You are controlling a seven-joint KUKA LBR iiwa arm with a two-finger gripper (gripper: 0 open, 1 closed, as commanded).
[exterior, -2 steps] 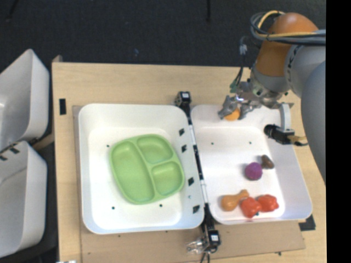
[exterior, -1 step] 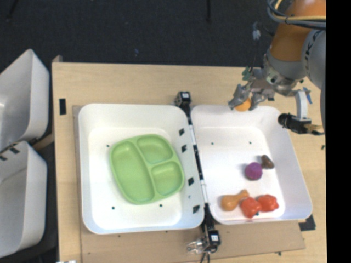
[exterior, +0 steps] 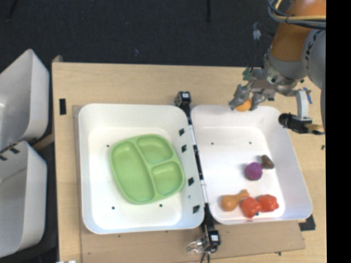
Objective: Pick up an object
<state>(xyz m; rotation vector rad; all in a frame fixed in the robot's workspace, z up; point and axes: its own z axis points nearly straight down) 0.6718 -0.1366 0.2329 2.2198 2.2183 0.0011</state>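
Note:
My gripper point(exterior: 245, 99) hangs over the far edge of the right bin point(exterior: 285, 141), raised above it. A small orange object point(exterior: 243, 106) sits between its fingers, and the gripper is shut on it. On the right bin's floor lie a purple ball point(exterior: 253, 171) and a small brown piece point(exterior: 267, 161) just right of it. Near that bin's front edge are an orange gourd-shaped toy point(exterior: 235, 200) and a red pepper-like toy point(exterior: 259, 205).
The left bin point(exterior: 93, 201) holds a green divided plate point(exterior: 147, 169). A raised divider point(exterior: 193, 158) with black clips runs between the bins. The arm's grey and orange wrist point(exterior: 290, 43) stands at the upper right. White containers point(exterior: 19, 103) stand off the bench's left side.

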